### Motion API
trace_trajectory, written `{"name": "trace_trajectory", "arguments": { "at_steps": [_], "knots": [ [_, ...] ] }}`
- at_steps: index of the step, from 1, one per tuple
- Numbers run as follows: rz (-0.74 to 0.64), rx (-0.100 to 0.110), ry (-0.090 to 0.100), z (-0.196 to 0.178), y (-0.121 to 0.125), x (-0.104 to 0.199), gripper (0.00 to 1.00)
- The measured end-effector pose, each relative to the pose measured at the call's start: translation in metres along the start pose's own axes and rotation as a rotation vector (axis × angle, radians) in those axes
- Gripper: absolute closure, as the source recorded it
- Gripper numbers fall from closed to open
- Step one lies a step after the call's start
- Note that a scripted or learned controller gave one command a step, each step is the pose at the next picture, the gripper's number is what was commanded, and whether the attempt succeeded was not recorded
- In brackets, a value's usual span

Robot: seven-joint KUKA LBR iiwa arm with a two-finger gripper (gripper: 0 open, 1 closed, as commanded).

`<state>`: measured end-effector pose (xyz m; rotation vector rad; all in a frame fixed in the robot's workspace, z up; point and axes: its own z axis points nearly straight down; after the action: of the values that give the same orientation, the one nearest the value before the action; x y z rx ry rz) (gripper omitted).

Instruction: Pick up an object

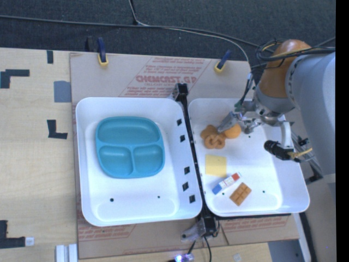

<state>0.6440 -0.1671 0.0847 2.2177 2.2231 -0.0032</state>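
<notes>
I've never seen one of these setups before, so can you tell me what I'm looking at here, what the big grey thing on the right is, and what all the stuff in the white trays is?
This is one picture from a camera fixed above a workbench, looking down at a slant. The big grey thing with an orange band is a robot arm reaching in from the right. At its end is a two-finger gripper, low over the right bin.

In that bin lie a brown pretzel-shaped toy, a small orange piece right by the gripper, a yellow square, a small red, white and blue block and a brown waffle-like piece. The left bin holds a blue divided plate.

Whether the gripper actually holds anything is unclear from this angle.
</notes>
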Motion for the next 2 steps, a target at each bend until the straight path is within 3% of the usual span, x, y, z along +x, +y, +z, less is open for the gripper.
{"name": "trace_trajectory", "arguments": {
  "at_steps": [1, 2],
  "knots": [
    [-0.002, -0.005, -0.001, -0.013, 0.002, 0.000, 1.00],
    [0.000, -0.004, 0.002, -0.069, 0.012, 0.003, 1.00]
  ]
}}
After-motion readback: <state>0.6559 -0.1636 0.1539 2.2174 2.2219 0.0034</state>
